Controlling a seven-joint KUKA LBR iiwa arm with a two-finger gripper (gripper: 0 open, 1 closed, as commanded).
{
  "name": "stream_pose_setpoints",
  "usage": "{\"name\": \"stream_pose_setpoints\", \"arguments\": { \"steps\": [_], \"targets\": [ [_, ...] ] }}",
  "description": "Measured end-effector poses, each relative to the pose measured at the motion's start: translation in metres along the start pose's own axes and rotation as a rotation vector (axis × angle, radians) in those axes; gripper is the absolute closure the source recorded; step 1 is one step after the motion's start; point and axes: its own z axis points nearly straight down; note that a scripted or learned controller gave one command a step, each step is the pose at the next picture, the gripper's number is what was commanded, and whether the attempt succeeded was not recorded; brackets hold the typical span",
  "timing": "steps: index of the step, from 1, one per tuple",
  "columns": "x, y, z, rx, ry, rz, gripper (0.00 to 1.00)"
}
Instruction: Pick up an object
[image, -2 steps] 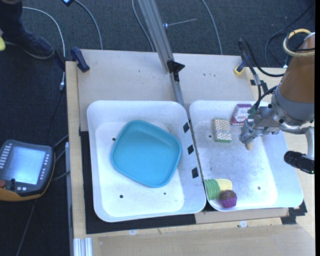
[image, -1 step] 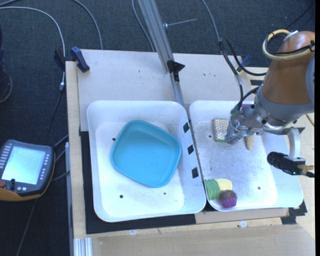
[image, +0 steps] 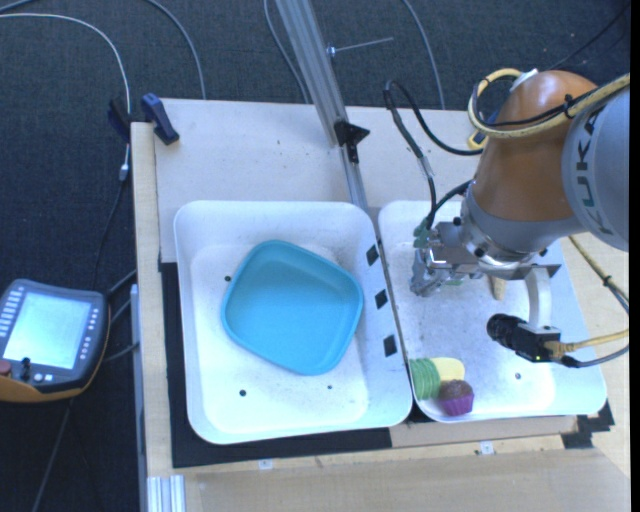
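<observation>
A cluster of small toys (image: 444, 384) is seen at the lower left corner of the right bin (image: 570, 400), right of centre and low in the frame; a purple grape-like piece (image: 458, 399), a yellow piece (image: 447, 368) and a green ridged piece (image: 427, 377) are pressed together, touching. The cluster's long axis is judged to run roughly up and down the frame; the pieces are judged light, stiff and slightly slippery, best taken across the narrow width. The gripper (image: 432, 272) is held above the bin's upper left; whether it is open cannot be told. A blue square plate (image: 292, 306) is lying in the left bin (image: 200, 240).
</observation>
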Motion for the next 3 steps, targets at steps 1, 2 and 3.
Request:
{"name": "stream_pose_setpoints", "arguments": {
  "steps": [1,2,3],
  "targets": [
    [0.048,-0.006,0.01,0.001,0.0,0.0,1.0],
    [0.094,0.006,0.015,0.001,0.0,0.001,1.0],
    [0.091,0.006,0.015,0.0,-0.001,0.004,0.0]
  ]
}}
